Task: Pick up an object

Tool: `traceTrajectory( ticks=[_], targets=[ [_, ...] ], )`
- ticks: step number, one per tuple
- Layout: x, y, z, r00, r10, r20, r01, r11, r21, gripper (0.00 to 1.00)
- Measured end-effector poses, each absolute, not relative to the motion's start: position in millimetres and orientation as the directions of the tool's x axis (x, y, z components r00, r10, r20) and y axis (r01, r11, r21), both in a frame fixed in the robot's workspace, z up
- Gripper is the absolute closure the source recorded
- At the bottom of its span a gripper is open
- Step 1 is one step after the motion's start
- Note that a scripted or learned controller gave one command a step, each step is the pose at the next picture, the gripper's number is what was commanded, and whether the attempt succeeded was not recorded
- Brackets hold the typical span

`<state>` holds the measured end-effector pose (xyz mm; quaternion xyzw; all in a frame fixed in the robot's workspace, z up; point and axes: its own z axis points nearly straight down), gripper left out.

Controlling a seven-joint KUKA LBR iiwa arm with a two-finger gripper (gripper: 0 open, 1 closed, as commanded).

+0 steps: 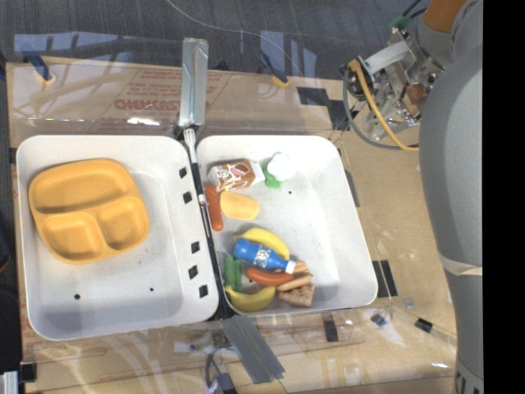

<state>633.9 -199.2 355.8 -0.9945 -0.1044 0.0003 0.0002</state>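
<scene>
The gripper [392, 89], its state impossible to tell, hangs at the frame's upper right, beyond the right bin [344, 220] holding a blue bottle [261, 257] among toy food, while a yellow tray [86, 209] fills the left bin [98, 310]

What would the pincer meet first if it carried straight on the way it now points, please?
Probably the brown bench surface just beyond the right bin at its far corner, not anything inside it; the pincer hangs outside that bin, though depth is unclear.
</scene>
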Motion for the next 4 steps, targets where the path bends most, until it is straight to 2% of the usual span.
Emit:
traceTrajectory(
  ticks=[1,2,3,4],
  targets=[
    [643.3,-206.8,404.4,0.976,0.217,0.003,0.217,-0.976,0.001,1.0],
    [642.1,-181.9,352.7,0.969,0.249,-0.008,0.249,-0.969,-0.006,1.0],
    [636.5,-210.0,445.3,0.978,0.206,0.008,0.206,-0.978,0.003,1.0],
    [651.2,-207.8,493.2,0.975,0.222,0.004,0.222,-0.975,0.001,1.0]
  ],
)
